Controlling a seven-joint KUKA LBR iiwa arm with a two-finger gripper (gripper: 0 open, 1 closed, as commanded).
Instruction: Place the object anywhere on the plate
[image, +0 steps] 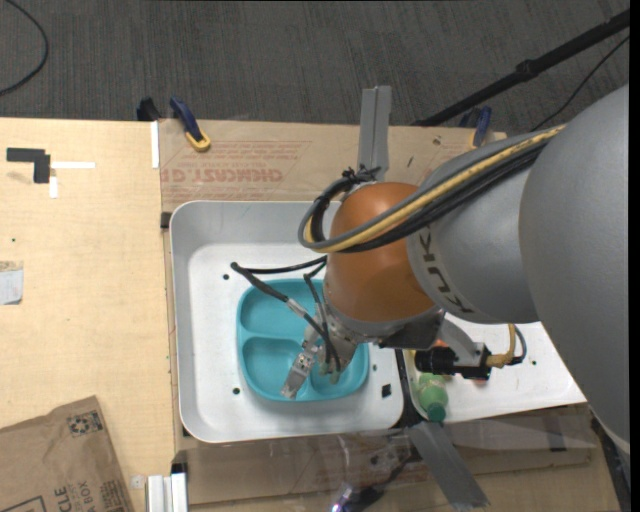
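A teal divided plate (268, 330) lies in the left white bin (200, 300). My gripper (310, 372) hangs low over the plate's front right section, under the orange wrist band (375, 250), which hides the plate's right side. A green object (433, 397) lies in the right bin (530, 370), close to the wall between the two bins and apart from the gripper. I see nothing lying on the visible parts of the plate.
The arm's grey body covers most of the right bin. Black cables loop from the wrist over the left bin's back. Cardboard and a wooden bench top (80, 280) lie to the left, and a blue and yellow clamp (190, 125) sits at the back.
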